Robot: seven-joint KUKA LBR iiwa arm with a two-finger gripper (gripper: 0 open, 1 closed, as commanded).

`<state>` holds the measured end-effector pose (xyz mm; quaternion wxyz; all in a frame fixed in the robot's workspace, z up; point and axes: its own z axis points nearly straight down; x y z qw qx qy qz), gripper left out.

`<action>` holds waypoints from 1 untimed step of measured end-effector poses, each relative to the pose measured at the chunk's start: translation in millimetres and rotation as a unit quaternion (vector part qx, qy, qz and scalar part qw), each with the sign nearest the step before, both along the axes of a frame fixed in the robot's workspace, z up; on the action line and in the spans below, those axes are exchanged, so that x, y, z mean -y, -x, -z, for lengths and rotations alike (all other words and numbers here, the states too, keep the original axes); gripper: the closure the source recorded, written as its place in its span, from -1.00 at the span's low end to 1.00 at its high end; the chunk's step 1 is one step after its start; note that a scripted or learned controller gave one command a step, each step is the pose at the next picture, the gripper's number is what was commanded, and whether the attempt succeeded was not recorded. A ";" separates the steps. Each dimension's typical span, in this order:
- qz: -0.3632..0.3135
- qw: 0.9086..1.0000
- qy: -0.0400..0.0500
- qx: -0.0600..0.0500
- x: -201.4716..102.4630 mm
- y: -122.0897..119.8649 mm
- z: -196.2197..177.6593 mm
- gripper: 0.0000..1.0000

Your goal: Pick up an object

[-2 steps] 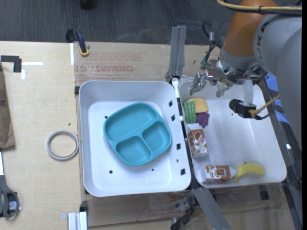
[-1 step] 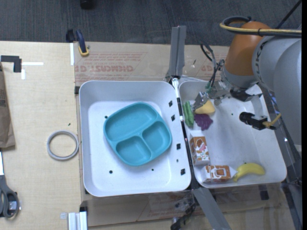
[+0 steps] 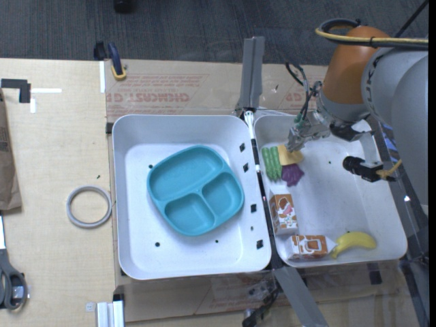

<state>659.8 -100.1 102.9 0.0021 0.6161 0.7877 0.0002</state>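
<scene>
Hand (image 3: 298,140): upper right bin (image 3: 354,203), above the yellow piece (image 3: 293,157); grip state unclear.
Banana (image 3: 354,242): bin's lower right.

The claw (image 3: 298,139) covers part of a yellow piece (image 3: 293,157) in the right bin; its grip is too small to tell. The arm (image 3: 398,80) is cut off at the frame's right edge, scissors (image 3: 11,286) at the lower left.
</scene>
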 end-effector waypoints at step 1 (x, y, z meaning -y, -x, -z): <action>0.000 1.000 0.000 0.000 -0.1 0.0 0.0 -1.00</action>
